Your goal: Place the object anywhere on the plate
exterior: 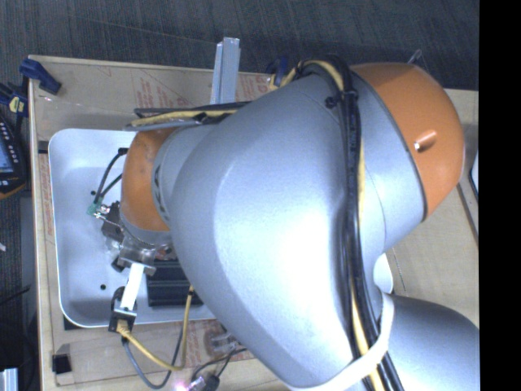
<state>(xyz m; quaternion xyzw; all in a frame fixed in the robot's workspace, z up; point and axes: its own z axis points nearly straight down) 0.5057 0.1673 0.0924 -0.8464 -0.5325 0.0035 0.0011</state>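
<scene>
**One fixed camera, high above the bench**

The single view looks down at a slant from above the bench (244, 80). The top of the frame takes in dark floor beyond the bench's far edge, so the camera faces away from the near side and tilts downward. The arm (301, 218) enters from the right and rises close to the lens, so its grey body and orange band (423, 145) take up most of the frame. The left bin (69, 218) shows at the left, farther below. No second view exists, so no part of the scene is shared.
</scene>
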